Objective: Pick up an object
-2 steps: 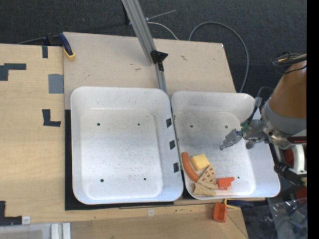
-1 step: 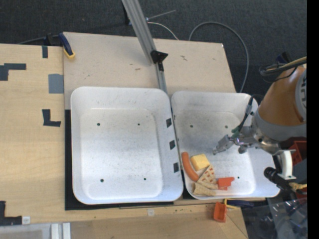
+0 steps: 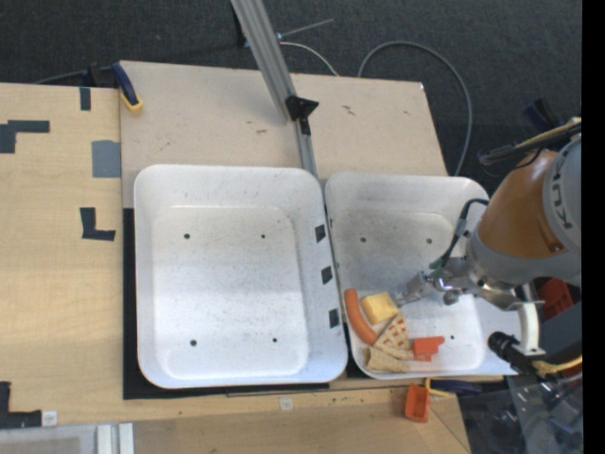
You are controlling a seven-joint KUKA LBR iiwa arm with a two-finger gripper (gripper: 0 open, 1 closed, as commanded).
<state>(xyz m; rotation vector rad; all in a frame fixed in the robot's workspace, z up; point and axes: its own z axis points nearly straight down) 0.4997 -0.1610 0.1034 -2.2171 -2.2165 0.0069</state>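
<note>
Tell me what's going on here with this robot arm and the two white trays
A grey and orange robot arm reaches from the right over the right bin, its tool low beside a small pile of toy food at the bin's near edge. The pile holds a yellow block, an orange carrot-like piece, a pizza slice, crackers and a small red piece. Nothing looks lifted yet. The left bin sits alongside.

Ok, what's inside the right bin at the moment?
Clustered in the right bin's near corner: an orange sausage-like piece, a yellow block, tan wedge pieces and a small red piece. The arm covers the bin's right side.
</note>
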